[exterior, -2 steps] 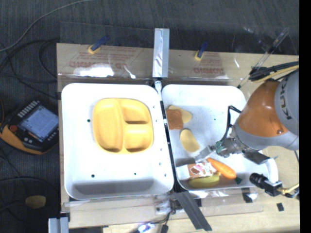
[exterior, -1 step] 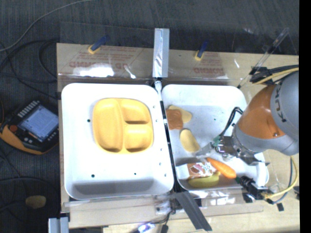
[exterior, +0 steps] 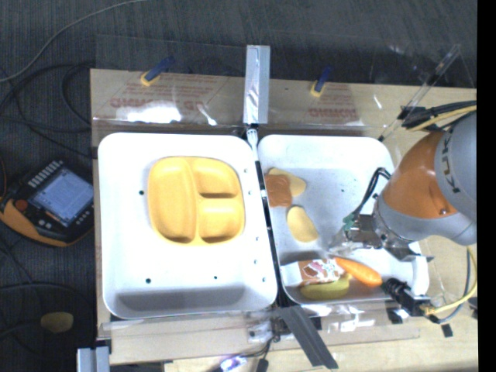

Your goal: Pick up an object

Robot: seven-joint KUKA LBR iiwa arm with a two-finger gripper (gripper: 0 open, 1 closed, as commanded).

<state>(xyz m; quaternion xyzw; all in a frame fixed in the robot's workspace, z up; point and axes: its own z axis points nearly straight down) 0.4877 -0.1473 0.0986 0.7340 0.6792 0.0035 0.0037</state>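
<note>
Several small foods crowd the right white bin [exterior: 364,149], so my hand [exterior: 349,242] hangs just above the orange carrot-shaped toy [exterior: 360,271] at its near wall, though whether it is open or closed I cannot tell.

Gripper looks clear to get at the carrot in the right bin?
Probably yes. The gripper hovers just above the carrot, nothing lying between, though a red-and-white packet touches the carrot's left end.
</note>
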